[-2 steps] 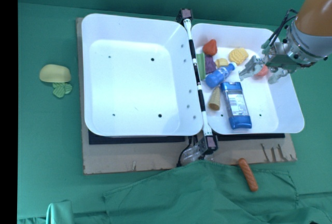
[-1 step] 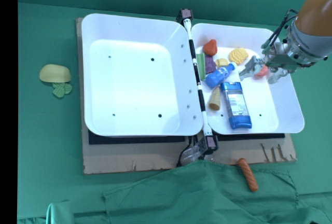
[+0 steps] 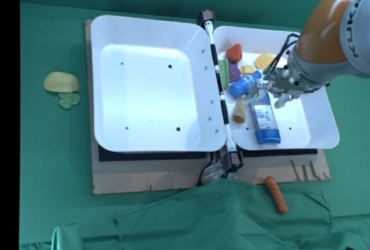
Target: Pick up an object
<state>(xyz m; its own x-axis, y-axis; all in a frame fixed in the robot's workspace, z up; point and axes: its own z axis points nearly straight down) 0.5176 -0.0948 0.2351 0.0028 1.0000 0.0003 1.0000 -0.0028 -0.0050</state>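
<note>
The right bin (image 3: 312,127) holds several small items. A blue bottle (image 3: 243,85) lies near its middle, and a flat pack with a blue cap (image 3: 265,121) lies below it. A tan cone (image 3: 239,111) sits by the left wall. A red piece (image 3: 234,52), a purple piece (image 3: 233,72), a green stick (image 3: 223,74) and a yellow ridged piece (image 3: 265,61) lie at the back. My gripper (image 3: 269,97) hangs low over the top end of the flat pack, just right of the blue bottle. Its fingers stand apart, with nothing held between them.
The left bin (image 3: 150,26) sits beside the right one, with a black-and-white bar (image 3: 218,81) between them. On the green cloth lie a yellow piece (image 3: 61,81) and a green leaf shape (image 3: 69,99) at far left. An orange sausage (image 3: 276,194) lies in front.
</note>
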